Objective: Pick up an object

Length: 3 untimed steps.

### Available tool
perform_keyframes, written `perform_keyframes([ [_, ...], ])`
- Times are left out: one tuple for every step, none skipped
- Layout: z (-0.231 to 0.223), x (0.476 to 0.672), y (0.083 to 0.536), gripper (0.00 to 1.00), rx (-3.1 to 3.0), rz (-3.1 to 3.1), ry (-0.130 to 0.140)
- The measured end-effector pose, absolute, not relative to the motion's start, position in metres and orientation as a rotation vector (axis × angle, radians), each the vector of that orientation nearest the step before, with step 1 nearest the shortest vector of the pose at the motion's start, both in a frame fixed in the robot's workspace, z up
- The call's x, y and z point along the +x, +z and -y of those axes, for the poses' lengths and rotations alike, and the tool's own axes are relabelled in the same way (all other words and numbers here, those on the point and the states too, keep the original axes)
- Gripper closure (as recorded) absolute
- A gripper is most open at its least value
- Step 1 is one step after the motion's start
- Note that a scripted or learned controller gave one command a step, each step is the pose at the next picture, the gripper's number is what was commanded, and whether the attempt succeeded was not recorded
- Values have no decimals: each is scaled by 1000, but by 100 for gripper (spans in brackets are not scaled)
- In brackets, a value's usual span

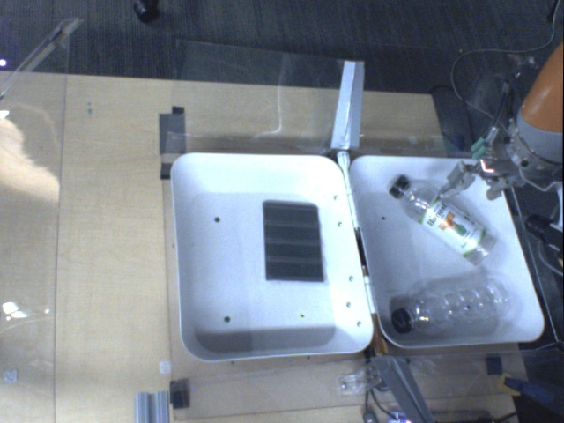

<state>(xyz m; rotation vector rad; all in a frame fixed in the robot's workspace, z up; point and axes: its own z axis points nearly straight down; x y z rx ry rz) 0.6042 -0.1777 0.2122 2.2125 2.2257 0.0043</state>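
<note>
- The gripper [471, 171] hangs over the upper part of the right bin [529, 320], with the arm [539, 117] reaching in from the right. Its fingers look slightly spread, with nothing seen between them, though they are small and blurred against the white floor.
- The nearest candidate is a small clear bottle [438, 218] with a dark cap and a green-and-orange label, lying on its side at a slant in the upper half of the right bin, just below and left of the gripper.
- A larger clear plastic bottle [449, 307] with a dark cap lies along the bin's near wall, apart from the small one.
- The left bin [189, 236] holds a dark ribbed rectangular pad [293, 241], lying flat in the middle, well away from the gripper.
- Risk: both bottles are round and smooth, so a closing pinch that lands off the axis could squirt the bottle sideways and let it roll.
- Risk: the small bottle lies diagonally (the finger line may not match it), so the fingers might straddle it lengthwise and close on nothing.
- Risk: the clear plastic reads poorly against white, so a descent aimed at it could miss or strike the bin floor.
</note>
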Motion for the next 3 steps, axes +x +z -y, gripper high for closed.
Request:
perform_keyframes([
  [195,629,122,0,2198,-2235,7],
  [132,671,133,0,2265,-2168,10],
  [98,650,112,0,2514,-1880,6],
])
